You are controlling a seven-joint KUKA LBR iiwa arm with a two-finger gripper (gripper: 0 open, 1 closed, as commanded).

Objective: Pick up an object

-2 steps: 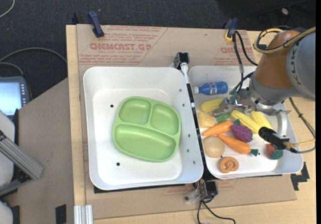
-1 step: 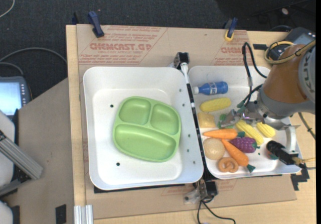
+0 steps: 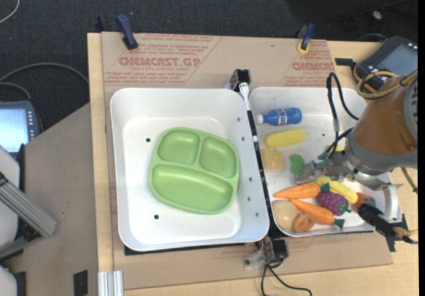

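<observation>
Right now, front edge: cables (image 3: 279, 275) trail off the near lip of the surface (image 3: 199, 258), below the seam between the two bins.
Near right: the right bin (image 3: 260, 97) carries a huddle of toy food at its front: a brown round piece (image 3: 303, 222), two carrots (image 3: 297, 190) crossing just above it, purple grapes (image 3: 332, 200) touching a yellow piece (image 3: 342, 189).
Claw: down at the right bin's right side (image 3: 325, 167), just above the grapes and carrots; the wrist covers it, so I cannot tell whether it's clenched or released, and nothing is seen gripped.
Arm: grey body with the orange band (image 3: 388, 119), leaning in from the right over the bin's far corner.
Mid right: a green toy (image 3: 296, 164) beside a pale yellow block (image 3: 273, 158); behind them a corn cob (image 3: 285, 137), then a blue bottle (image 3: 281, 116) lying on its side.
Left bin: a white tray (image 3: 126, 155) with a green divided plate (image 3: 194, 170) resting flat in the middle.
Far edge: two blue clamps (image 3: 126, 31) grip the brown board's back rim.
</observation>
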